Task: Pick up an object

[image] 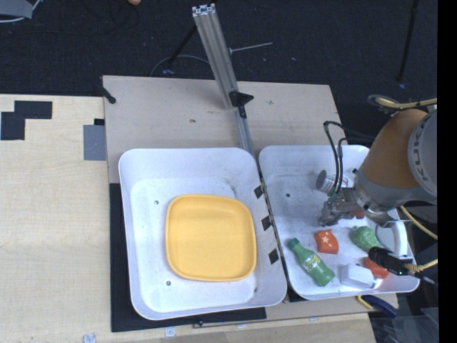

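Green bottle (311, 261) lies by the right bin's (293, 170) front edge; we hover our gripper (333, 214) just above the red block (327, 242), opening indiscernible, apparently approaching. Next: descend and close.

light: even, overhead | shadows: soft | glare: none | focus: slightly soft

Small red block (327, 241), green bottle (311, 262) lying tilted, green lump (365, 237), all in right bin (285, 170)
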